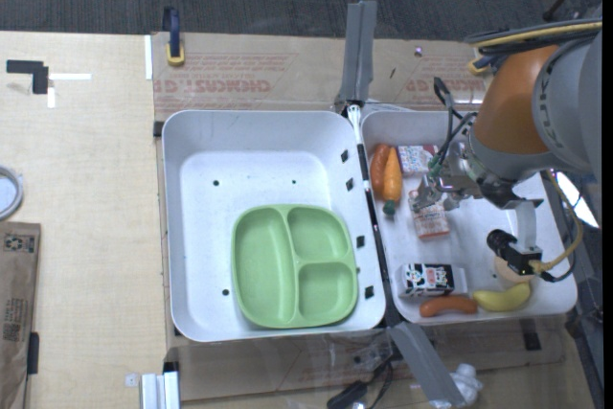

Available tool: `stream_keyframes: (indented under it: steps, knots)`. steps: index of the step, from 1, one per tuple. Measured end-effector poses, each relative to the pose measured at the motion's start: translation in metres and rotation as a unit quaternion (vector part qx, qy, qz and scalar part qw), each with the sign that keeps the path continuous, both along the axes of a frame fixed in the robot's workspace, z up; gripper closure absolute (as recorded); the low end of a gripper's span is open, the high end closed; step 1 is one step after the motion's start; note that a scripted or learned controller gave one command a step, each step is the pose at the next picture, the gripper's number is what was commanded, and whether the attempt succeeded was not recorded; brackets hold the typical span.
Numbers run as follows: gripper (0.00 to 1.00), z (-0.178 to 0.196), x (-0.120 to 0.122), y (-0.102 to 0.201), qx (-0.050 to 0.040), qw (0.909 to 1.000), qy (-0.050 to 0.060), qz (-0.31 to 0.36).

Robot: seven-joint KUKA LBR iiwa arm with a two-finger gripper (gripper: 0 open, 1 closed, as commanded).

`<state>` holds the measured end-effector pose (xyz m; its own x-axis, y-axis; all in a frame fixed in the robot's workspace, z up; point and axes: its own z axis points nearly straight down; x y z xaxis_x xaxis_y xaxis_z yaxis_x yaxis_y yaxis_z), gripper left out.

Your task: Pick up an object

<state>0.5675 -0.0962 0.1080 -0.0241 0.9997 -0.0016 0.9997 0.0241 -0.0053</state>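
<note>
The right bin (551, 302) holds several small items. An orange carrot (387, 172) lies at its left wall, with a white and red packet (414, 158) beside it. A red and white pouch (432, 222) lies in the middle. My gripper (428, 194) hangs straight over the pouch's upper end, and I cannot tell whether it touches it. Near the front edge are a black and white milk carton (427, 278), a red sausage (448, 306) and a yellow banana (503, 298).
The left bin (192, 206) bears a green divided plate (292, 263). The grey arm with its orange band (512, 101) covers the right bin's back right part. A black cable loop (508, 249) hangs by the banana. A roll of tape (8, 194) lies on the bench at far left.
</note>
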Motion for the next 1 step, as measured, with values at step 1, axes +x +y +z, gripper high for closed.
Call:
stream_keyframes:
  steps: [1]
  knots:
    - [1.00, 0.1011, -0.0560, 0.0339, 0.0002, 1.0000, -0.001, -0.008]
